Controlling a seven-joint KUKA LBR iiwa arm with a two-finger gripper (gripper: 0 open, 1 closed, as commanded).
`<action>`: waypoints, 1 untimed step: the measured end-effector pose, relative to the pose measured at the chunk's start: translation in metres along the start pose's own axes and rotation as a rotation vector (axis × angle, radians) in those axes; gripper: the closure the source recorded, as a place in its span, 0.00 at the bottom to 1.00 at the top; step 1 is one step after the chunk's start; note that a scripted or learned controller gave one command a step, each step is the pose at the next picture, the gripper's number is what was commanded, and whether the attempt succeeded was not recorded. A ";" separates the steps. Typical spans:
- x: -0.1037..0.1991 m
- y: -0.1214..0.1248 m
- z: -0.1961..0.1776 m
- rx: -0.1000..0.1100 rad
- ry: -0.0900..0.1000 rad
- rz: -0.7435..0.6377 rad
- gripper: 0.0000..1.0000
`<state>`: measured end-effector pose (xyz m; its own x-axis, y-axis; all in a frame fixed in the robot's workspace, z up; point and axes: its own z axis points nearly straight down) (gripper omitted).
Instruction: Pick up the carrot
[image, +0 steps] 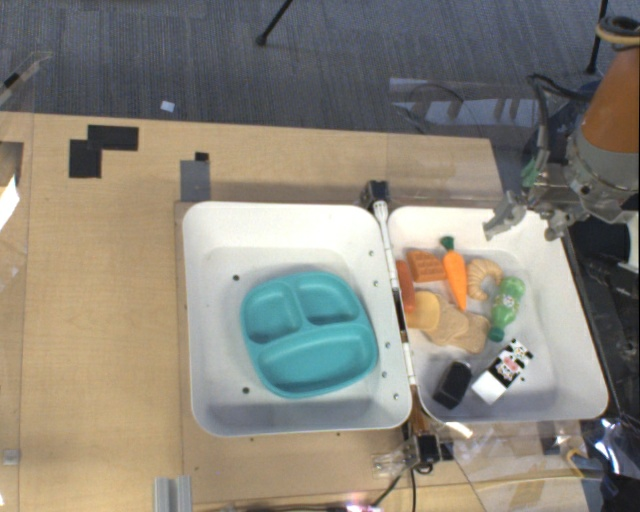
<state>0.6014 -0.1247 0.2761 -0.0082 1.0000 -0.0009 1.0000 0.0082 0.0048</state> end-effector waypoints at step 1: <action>-0.006 -0.014 0.183 0.001 0.001 0.182 0.00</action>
<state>0.5879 -0.1310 0.0928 0.1727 0.9850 0.0010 0.9850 -0.1727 0.0037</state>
